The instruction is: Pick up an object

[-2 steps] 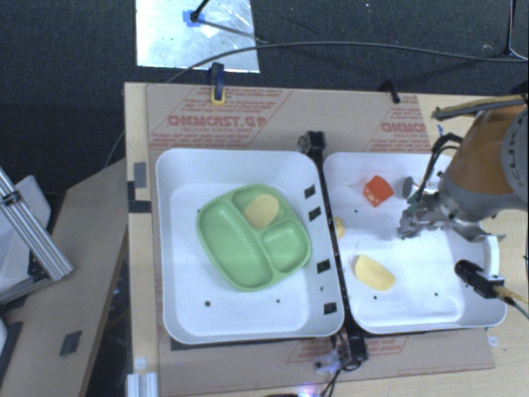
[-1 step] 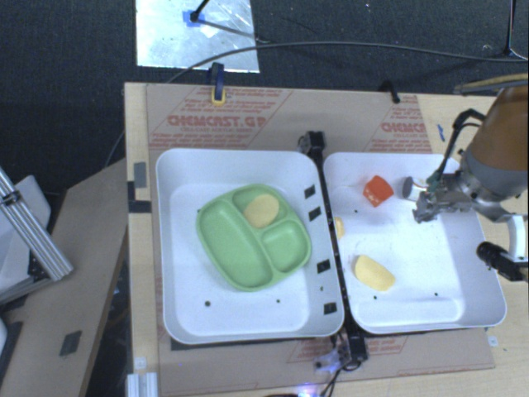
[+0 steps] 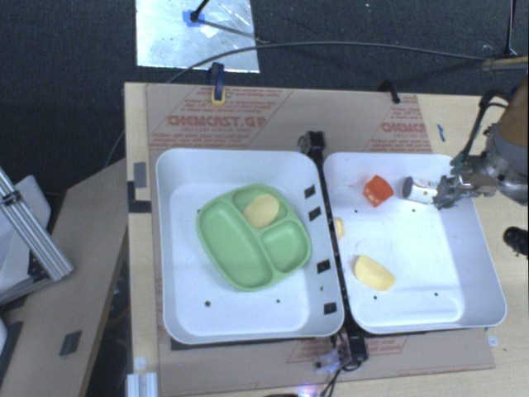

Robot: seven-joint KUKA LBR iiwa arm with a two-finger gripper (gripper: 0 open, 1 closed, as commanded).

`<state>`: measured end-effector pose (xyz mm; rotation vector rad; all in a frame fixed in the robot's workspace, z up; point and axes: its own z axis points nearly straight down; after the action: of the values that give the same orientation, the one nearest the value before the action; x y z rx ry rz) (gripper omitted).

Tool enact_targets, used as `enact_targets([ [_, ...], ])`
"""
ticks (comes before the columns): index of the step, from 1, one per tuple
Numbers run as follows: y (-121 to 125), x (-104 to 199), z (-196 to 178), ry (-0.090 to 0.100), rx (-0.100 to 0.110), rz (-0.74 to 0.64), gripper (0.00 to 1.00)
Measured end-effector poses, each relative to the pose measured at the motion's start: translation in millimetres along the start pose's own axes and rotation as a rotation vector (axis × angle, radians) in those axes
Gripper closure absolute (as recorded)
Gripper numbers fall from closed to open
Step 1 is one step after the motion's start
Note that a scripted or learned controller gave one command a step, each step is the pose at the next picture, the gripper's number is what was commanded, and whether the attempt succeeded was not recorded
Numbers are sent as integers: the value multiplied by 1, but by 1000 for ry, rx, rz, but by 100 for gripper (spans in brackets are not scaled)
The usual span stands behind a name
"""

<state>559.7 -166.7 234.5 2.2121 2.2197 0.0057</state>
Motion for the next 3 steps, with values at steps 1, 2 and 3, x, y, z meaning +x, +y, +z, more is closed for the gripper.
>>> enact_targets([
  [1, 2, -1, -52, 1, 1, -1, 100],
  [2, -2, 46, -52, 4, 6, -5, 100],
  [3, -9, 98, -51, 4, 6, -6, 100],
])
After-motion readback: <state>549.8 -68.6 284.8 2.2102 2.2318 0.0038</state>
